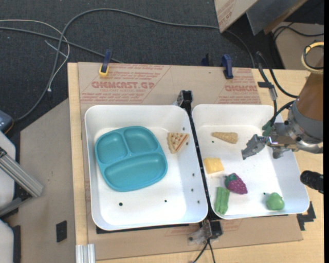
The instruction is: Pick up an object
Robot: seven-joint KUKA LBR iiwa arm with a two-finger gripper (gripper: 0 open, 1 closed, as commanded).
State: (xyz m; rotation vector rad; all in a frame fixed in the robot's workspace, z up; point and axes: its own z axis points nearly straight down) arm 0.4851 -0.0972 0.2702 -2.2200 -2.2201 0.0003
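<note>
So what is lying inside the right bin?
The right bin holds a cone-shaped piece, yellow block, purple grapes, green stick and green lump. The arm covers its right edge.

A brown board [154, 85] printed with red lettering lay on the desk [288, 82] under two white bins [97, 154], held at its far edge by two blue clamps [106, 60]. Grey cables [61, 38] trailed across the dark carpet [31, 67] beyond, and a cardboard box [231, 13] stood at the top
</note>
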